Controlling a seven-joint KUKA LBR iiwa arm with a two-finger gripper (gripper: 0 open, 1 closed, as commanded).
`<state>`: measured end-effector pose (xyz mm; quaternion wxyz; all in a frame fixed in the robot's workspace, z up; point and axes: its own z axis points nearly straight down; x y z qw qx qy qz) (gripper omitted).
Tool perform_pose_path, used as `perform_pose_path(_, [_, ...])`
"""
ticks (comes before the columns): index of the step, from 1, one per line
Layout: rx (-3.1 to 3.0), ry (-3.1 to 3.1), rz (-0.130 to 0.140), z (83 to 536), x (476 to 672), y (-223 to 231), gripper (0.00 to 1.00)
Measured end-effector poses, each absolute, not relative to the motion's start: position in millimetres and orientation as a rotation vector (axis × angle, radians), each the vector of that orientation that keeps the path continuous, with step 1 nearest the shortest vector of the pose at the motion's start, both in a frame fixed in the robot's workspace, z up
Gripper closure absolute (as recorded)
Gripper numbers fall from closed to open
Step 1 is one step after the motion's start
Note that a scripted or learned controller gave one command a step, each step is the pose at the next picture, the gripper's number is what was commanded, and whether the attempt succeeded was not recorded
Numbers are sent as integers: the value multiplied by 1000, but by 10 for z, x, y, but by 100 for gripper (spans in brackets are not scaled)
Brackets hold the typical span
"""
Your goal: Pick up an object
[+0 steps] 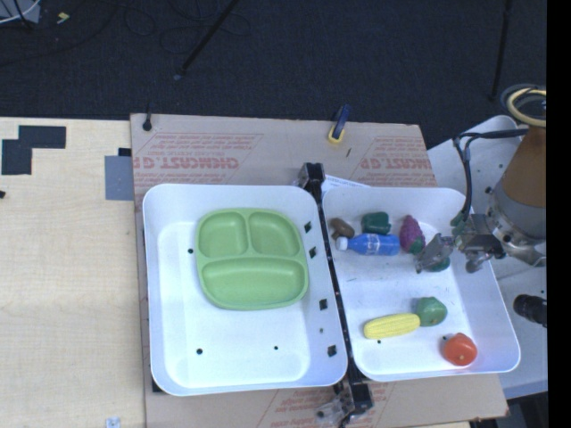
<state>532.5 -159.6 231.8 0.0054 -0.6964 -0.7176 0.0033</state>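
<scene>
End effector [436, 255] hangs low over right bin [500, 328] beside purple toy [410, 233]; grip state unclear.

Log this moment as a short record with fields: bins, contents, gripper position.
left bin: holds a green divided plate
right bin: holds a blue bottle, dark green item, purple item, brown item, yellow corn, green round item, red-orange item
gripper: over the right bin's upper right part, beside the purple item
grasp: nothing seen between the fingers
</scene>
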Motion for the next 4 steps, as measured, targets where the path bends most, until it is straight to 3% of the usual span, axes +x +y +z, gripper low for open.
perform_pose_path(1, [-2213,-2216,9,2237,5326,-1632,0])
perform_pose_path(4, [-2213,-2218,7,920,5408,-1606,0])
